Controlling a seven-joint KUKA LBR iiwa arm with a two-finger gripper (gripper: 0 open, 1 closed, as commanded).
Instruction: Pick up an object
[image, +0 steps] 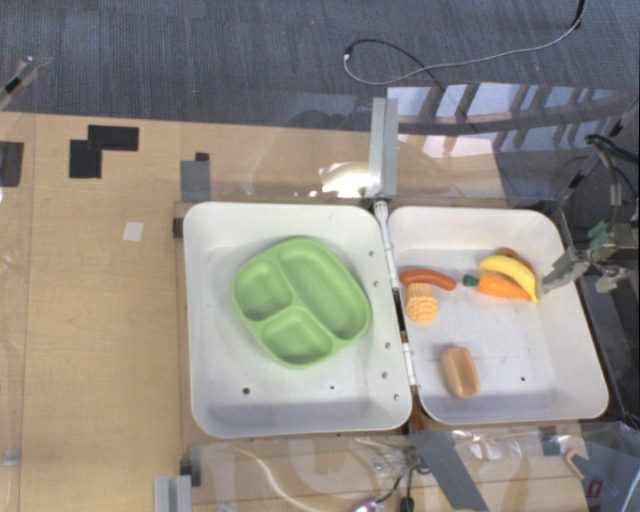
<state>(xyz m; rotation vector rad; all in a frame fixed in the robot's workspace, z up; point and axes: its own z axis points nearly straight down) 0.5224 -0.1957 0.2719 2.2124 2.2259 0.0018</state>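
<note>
Gripper (562, 270), open or closed unclear, sits by the right white bin (560, 395). Its small brown plastic bread roll (460, 371) looks light, stiff; grab its narrow sides.

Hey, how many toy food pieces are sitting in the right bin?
5: a banana over a carrot at the far side, a sausage and corn near the divider, a bread roll up front. More may hide behind the banana.

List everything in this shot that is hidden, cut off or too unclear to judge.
- Claw, camera view: small and dim at the right bin's edge, so its grip state is unreadable.
- Arm behind it: cut off by the frame's right side.
- Brown item: mostly covered by the banana, so unidentifiable.
- Carrot: its far side is overlapped by the banana.
</note>
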